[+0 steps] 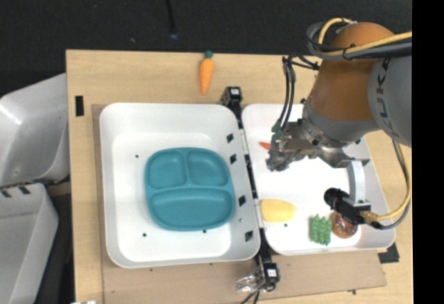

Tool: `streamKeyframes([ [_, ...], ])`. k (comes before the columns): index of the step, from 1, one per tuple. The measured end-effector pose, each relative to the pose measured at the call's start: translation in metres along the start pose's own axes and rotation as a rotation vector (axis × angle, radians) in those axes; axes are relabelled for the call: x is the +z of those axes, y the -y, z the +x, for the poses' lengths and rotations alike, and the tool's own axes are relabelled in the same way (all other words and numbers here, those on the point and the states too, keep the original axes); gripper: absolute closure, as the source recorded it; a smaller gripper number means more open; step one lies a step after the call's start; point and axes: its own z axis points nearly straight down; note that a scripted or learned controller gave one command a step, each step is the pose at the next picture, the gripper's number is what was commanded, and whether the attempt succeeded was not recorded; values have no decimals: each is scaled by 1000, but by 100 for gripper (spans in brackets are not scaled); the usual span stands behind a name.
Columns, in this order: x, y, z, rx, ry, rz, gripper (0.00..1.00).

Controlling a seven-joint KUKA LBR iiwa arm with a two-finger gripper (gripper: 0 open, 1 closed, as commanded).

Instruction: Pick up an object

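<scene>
Bench [83, 254] edge of pale wood runs nearest the camera, bearing two shallow white bins side by side. Closest in the right bin [305, 246], along its near wall, lie three small things: a yellow lemon-like piece [277, 210] just beside the divider between the bins, a green studded block [320, 229] a little to its right, and a brown round item [343, 225] touching or just beside the block, partly covered by a black fitting on the arm. The left bin [125, 233] holds a teal divided plate [189, 187] lying flat near its middle, its three compartments bare. Farther back in the right bin, the gripper [277, 157] hangs low over the white floor, dark and blurred against the arm's grey body; whether its jaws are apart or closed cannot be told, and nothing is seen between them. A small red-orange sliver [265, 146] shows just left of the gripper, near the divider. Above rises the orange band [345, 80] of the arm with looping cables. Farthest, on bare wood beyond the bins, lies a toy carrot [206, 73], green tip pointing away.
</scene>
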Motion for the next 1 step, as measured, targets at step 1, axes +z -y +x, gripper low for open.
streamKeyframes([
  [1, 7, -18, 56, 1, 1, 0, 100],
])
